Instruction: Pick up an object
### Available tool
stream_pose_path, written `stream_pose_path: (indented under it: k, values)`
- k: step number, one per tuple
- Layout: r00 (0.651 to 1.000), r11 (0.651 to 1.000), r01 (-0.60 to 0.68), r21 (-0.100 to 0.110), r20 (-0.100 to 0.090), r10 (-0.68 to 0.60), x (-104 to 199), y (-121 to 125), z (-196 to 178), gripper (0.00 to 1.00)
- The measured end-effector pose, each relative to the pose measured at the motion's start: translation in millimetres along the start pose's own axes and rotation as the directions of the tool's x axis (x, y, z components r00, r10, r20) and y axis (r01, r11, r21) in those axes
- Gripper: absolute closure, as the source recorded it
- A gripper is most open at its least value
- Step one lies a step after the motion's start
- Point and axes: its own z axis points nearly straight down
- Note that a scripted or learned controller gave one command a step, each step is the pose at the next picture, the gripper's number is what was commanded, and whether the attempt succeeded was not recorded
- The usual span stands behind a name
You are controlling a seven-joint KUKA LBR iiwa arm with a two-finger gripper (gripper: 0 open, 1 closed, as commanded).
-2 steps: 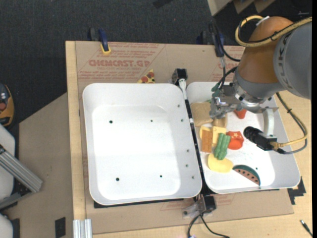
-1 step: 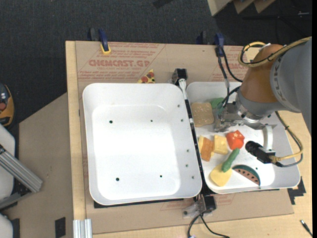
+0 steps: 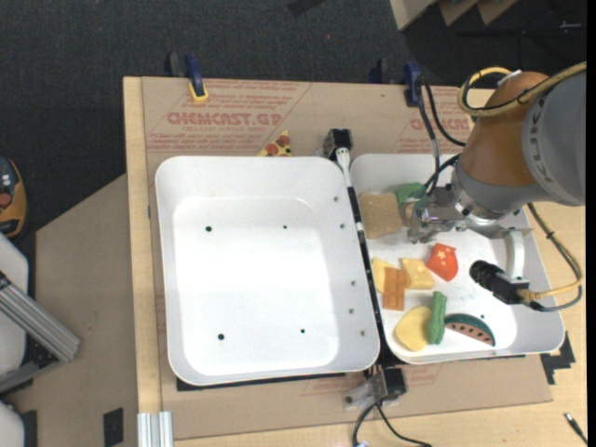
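Jaws of the gripper (image 3: 421, 222) hang low over one white bin (image 3: 526, 324), near its back end, and I cannot tell if they are open or closed. I count two white bins side by side; the second bin (image 3: 251, 268) sits next to the one with the jaws. All the toy food lies in the bin with the jaws. One tan square (image 3: 380, 214) lies just beside the jaws, toward the second bin. One green piece (image 3: 408, 192) peeks out just behind them. One red piece (image 3: 443, 261) lies near them, toward the front. Farther to the front I see two yellow blocks (image 3: 417, 274), one orange stick (image 3: 395, 290), one round yellow piece (image 3: 412, 329), one green stick (image 3: 437, 317) and one watermelon slice (image 3: 468, 330).
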Motion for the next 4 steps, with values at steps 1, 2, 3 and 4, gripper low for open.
stream_pose_path:
  k: [1, 2, 3, 4]
  values:
    - [1.000, 1.000, 0.013, -0.009, -0.005, -0.013, 103.2, 48.4, -68.0, 1.00]
    - [1.000, 1.000, 0.003, -0.001, 0.000, -0.003, 95.2, 70.8, -63.1, 1.00]
    - [1.000, 1.000, 0.005, -0.006, -0.002, -0.005, 126.9, 94.7, -123.3, 1.00]
    - [1.000, 1.000, 0.004, -0.006, -0.003, -0.004, 161.5, 94.0, -219.1, 1.00]
